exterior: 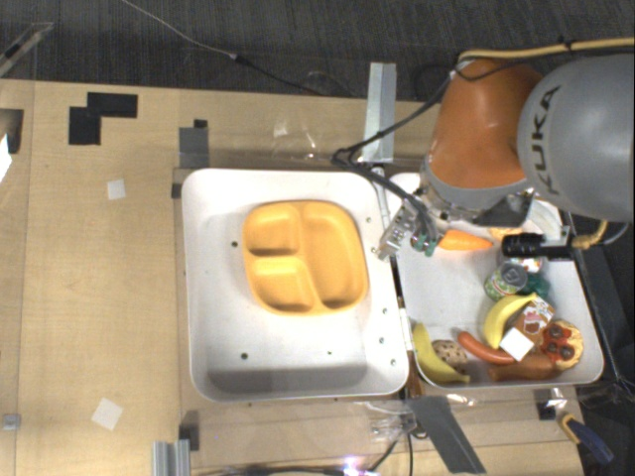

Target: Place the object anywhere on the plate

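Observation:
A yellow plate [301,256] with three compartments lies in the middle of the left white bin [218,365]. My gripper [409,234] hangs under the grey and orange arm [486,127], over the top left corner of the right bin [437,305], close to the divider between the bins. Just to its right lies an orange toy carrot [464,241] with its green end towards the gripper. Whether the carrot is touched or held cannot be made out from this angle.
The right bin's lower half is crowded: a green can [507,281], a yellow banana [504,315], a red sausage [484,349], a second banana piece [435,357], a white card [517,343] and a brown item [556,345]. A metal post [380,107] stands behind the bins.

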Controlling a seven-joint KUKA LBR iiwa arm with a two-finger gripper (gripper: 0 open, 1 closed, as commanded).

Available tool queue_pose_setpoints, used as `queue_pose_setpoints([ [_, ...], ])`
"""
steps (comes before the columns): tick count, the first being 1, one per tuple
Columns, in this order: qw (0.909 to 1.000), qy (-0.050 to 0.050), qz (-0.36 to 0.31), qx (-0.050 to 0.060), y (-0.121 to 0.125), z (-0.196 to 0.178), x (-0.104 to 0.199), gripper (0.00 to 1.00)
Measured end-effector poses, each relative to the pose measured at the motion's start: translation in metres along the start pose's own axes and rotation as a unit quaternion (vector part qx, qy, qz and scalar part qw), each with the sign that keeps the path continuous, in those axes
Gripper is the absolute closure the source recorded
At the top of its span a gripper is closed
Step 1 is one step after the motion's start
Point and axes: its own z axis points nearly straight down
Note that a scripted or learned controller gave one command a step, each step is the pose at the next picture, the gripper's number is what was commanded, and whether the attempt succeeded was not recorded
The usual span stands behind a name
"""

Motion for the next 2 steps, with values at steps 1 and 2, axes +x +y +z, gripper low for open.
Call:
queue_pose_setpoints([
  [1,0.9973,-0.001,-0.073,-0.001,0.0394,-0.0004,0.0124,1.0],
  [2,0.9973,-0.001,-0.073,0.0,0.0389,-0.0004,0.0121,0.0],
])
